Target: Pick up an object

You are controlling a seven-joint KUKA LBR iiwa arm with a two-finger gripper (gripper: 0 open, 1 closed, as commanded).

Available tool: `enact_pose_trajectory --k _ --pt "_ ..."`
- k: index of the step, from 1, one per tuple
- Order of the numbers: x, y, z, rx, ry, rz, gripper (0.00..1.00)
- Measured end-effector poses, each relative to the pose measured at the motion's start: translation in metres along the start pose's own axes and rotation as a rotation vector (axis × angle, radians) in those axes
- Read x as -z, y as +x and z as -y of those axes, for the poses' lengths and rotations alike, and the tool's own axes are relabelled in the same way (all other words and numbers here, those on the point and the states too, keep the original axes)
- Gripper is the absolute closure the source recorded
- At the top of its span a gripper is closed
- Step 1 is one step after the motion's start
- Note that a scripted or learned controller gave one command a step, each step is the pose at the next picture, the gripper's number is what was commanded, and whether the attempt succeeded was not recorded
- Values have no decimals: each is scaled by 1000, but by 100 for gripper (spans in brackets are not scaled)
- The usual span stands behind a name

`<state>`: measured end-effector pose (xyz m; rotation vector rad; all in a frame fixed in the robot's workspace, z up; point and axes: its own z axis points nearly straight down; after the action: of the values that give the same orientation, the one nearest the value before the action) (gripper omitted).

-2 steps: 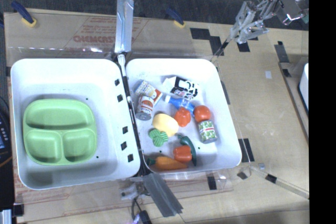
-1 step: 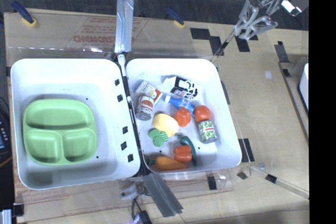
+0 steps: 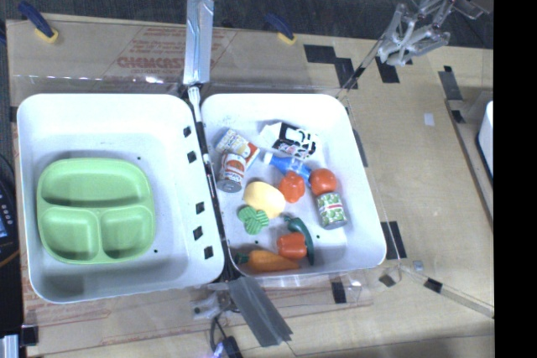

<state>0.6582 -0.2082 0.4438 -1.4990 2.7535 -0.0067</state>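
Observation:
The right white bin (image 3: 357,180) holds a pile of toy groceries. Among them are a tin can (image 3: 231,173), a black-and-white carton (image 3: 294,138), a yellow lemon (image 3: 264,199), a green jar with a red cap (image 3: 329,202), a red pepper (image 3: 292,245) and a carrot (image 3: 267,262). My gripper (image 3: 401,53) hangs high over the bench beyond the bin's far right corner, well away from every object. Its fingers stand open with nothing between them.
A green divided tray (image 3: 96,210) lies in the left bin (image 3: 50,117). A silver taped strip (image 3: 199,38) runs up from the wall between the bins. Black tape marks (image 3: 327,56) dot the bare bench to the right of the bins.

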Motion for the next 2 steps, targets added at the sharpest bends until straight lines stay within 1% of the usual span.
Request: enact_pose_trajectory --k 1,2 --pt "-1 0 0 503 -1 1 100" --pt "-1 0 0 838 -1 2 100"
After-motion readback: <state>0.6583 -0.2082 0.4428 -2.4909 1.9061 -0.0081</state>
